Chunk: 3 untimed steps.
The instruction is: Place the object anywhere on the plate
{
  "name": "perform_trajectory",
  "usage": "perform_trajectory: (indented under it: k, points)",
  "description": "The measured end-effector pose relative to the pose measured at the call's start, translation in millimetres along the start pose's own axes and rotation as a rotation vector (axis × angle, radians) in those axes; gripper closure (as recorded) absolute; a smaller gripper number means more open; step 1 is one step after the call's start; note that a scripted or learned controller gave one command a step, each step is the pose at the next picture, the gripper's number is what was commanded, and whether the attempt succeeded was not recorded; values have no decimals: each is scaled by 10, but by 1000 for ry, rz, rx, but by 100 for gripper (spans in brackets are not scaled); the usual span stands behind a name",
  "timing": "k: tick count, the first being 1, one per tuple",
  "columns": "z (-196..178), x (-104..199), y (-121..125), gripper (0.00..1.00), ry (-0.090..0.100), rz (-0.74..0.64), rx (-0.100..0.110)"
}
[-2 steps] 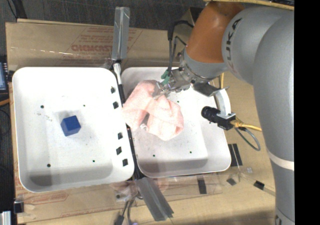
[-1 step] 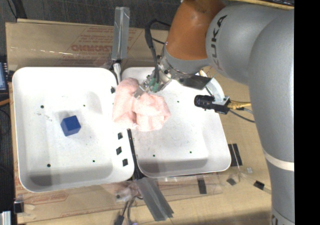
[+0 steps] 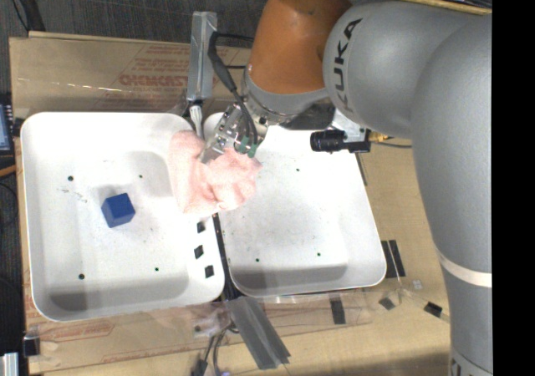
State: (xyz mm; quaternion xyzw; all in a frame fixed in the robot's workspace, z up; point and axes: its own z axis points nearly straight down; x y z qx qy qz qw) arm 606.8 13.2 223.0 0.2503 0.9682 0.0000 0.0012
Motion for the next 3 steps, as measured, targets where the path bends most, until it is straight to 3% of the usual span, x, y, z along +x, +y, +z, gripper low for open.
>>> perform_trajectory:
  k: [1,2,3]
  points:
    - [16,21,471,100,0,-406,0]
    - [-61,169,964,100,-1,-509,-1]
    - [-63,167,964,0,-1,-509,-1]
